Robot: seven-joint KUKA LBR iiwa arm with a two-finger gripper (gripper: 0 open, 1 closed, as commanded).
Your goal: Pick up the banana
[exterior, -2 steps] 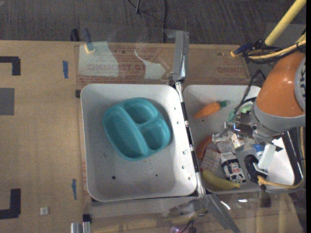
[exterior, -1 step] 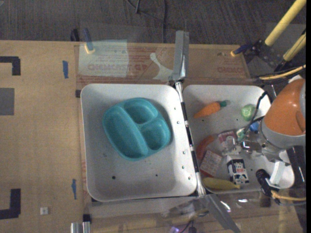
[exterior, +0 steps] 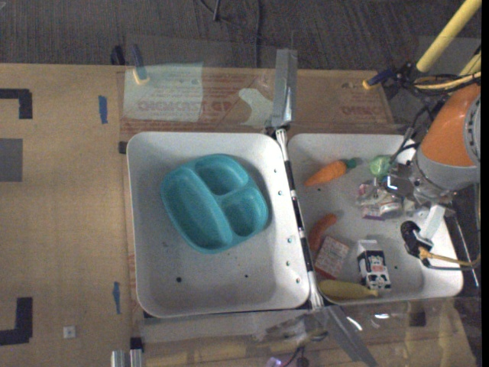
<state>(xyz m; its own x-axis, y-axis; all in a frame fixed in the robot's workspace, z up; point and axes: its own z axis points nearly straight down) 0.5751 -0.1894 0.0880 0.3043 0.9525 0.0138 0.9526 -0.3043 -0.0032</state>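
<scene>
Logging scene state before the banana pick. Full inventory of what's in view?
bins: 2, white, side by side on the bench
divided plate: 1, teal, left bin
banana: 1, yellow, right bin, near front edge
carrot: 1, orange, right bin, upper left
sausage-like item: 1, orange-red, right bin, by the divider
flat packet: 1, red and white, right bin, above the banana
small carton: 1, white and black, right bin, right of the packet
wrapper: 1, clear and crinkled, right bin, centre
arm: 1, grey with orange band, over the right bin's right side
</scene>
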